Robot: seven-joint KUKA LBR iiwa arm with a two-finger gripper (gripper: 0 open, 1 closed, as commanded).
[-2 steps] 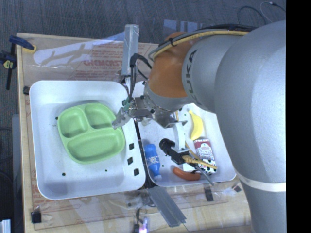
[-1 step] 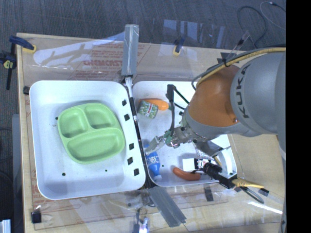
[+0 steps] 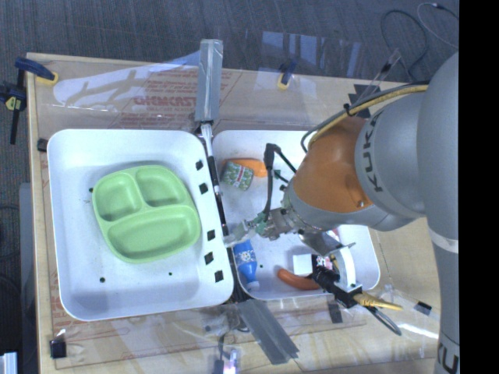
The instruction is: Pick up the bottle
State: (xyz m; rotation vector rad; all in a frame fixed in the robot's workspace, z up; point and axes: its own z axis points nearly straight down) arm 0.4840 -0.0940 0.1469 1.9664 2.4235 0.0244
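A small blue bottle (image 3: 245, 261) with a pale label lies in the right bin (image 3: 366, 275), against its left wall near the front corner. The arm comes in from the right, and its orange band covers the middle of that bin. My gripper (image 3: 263, 226) sits low over the bin floor, just above and slightly right of the bottle. Nothing can be made out held in it. The gripper's tip is small and cluttered in the camera view.
In the right bin, a green and white can (image 3: 237, 175) and an orange item (image 3: 254, 166) lie at the back. A red sausage-shaped piece (image 3: 296, 279) and a white box (image 3: 322, 263) sit at the front. The left bin (image 3: 70, 279) holds a green divided plate (image 3: 146, 212).
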